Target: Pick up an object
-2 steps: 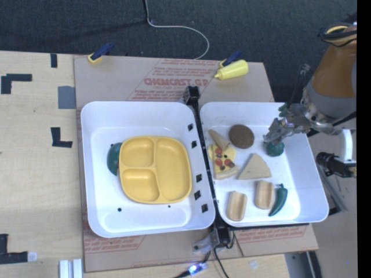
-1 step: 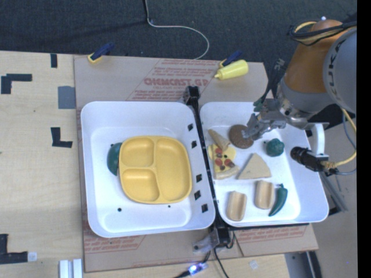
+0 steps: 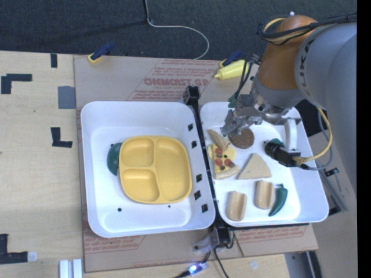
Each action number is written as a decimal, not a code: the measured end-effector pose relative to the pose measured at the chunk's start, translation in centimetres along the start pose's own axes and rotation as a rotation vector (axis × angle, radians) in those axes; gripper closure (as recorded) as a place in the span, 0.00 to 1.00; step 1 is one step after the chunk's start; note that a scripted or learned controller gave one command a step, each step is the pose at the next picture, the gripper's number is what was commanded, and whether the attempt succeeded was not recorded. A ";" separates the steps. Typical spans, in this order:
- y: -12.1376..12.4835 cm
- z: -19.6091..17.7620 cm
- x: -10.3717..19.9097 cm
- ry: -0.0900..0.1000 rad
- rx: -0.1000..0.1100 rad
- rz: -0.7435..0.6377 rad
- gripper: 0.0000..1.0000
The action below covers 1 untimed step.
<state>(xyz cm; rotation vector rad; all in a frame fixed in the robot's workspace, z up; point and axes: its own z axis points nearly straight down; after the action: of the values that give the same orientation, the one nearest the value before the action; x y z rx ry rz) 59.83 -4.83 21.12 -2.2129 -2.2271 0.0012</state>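
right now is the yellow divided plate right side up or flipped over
Right side up: the yellow divided plate lies flat in the left bin with its three hollow compartments facing up.

The grey arm [image 3: 324, 57] is reaching in from the right, orange band [image 3: 284, 45] above the wrist, with the gripper [image 3: 235, 127] pointing downward.

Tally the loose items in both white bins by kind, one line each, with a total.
Yellow divided plate: 1
Dark green item partly under the plate, left bin: 1
Pizza slice: 1
Brown round disc: 1
Pale cheese-like wedge: 1
Tan bread-like pieces: 2
Green pepper: 1
Total: 8
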 end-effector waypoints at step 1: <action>3.0 -0.7 4.6 0.001 -0.002 0.000 1.00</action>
<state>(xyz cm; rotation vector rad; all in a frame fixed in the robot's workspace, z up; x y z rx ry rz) 62.83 -0.23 21.85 -2.2134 -2.2282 -0.0025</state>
